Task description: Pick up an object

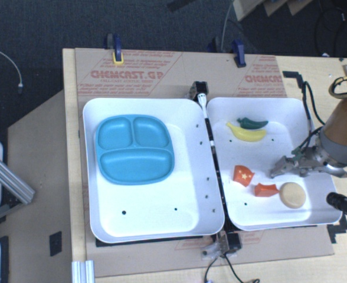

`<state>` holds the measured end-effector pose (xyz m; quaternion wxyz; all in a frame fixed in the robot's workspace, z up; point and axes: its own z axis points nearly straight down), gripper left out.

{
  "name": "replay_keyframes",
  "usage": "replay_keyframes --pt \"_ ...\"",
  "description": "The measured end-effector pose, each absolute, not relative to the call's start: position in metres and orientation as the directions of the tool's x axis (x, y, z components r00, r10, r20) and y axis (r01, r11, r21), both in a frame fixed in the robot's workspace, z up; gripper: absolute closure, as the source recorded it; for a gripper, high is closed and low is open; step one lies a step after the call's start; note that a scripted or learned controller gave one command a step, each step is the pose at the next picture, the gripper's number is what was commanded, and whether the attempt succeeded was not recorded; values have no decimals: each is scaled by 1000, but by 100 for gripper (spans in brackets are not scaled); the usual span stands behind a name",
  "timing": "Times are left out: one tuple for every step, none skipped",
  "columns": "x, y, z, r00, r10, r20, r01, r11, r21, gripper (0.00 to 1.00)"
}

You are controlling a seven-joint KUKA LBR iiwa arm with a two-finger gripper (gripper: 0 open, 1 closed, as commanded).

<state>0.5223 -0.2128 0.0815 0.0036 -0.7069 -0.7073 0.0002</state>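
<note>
The right bin point(280, 112) holds a yellow banana point(248, 134) with a dark green piece point(253, 122) just behind it. An orange-red block point(242, 175), a smaller red piece point(265, 189) and a round beige object point(293, 195) lie nearer the front. My gripper point(284, 167) hangs low over the right half of this bin, pointing left. It sits just above the beige object and right of the orange-red block. I see nothing held in it.
The left bin point(185, 199) carries a blue divided plate point(136, 149). A black divider rail point(210, 152) runs between the bins. Clamps sit at the back edge of the board, and cables trail at the right.
</note>
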Motion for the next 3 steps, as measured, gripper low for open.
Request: replay_keyframes --pt "523 -214 95 0 1000 0 1000 0 0 100" --pt "528 -221 141 0 1000 -4 1000 0 6 100" --pt "532 -224 205 -1 1000 -4 1000 1 7 100"
